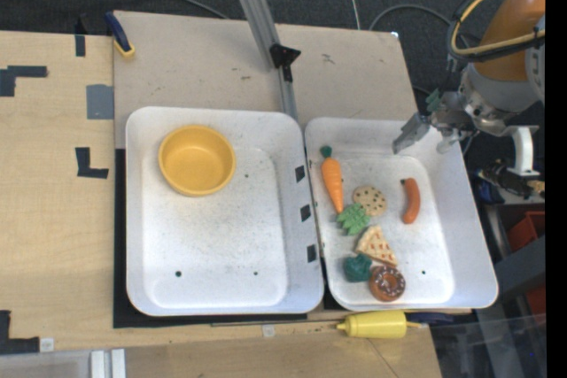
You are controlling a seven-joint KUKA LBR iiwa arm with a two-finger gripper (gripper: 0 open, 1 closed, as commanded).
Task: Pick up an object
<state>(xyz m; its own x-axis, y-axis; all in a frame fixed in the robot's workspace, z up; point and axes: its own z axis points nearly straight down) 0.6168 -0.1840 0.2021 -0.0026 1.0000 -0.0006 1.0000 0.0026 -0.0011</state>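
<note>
Gripper: the gripper (415,137) hangs over the upper right corner of the right bin (461,217); its fingers look slightly apart with nothing between them
Risk: I judge that a straight descent from here meets only bare bin floor near the rim, because the toys lie lower and more to the left
Second risk: the toys in the group almost touch, so the fingers may push one aside or catch two
Easiest target: the sausage (410,200) lies alone, nearest to the gripper
Right bin: carrot (332,181), cookie (368,199), green leaf piece (353,219), waffle slice (376,244), dark green piece (357,268), donut (387,283), sausage
Left bin (213,279): a yellow bowl (197,158) in its upper left part
</note>
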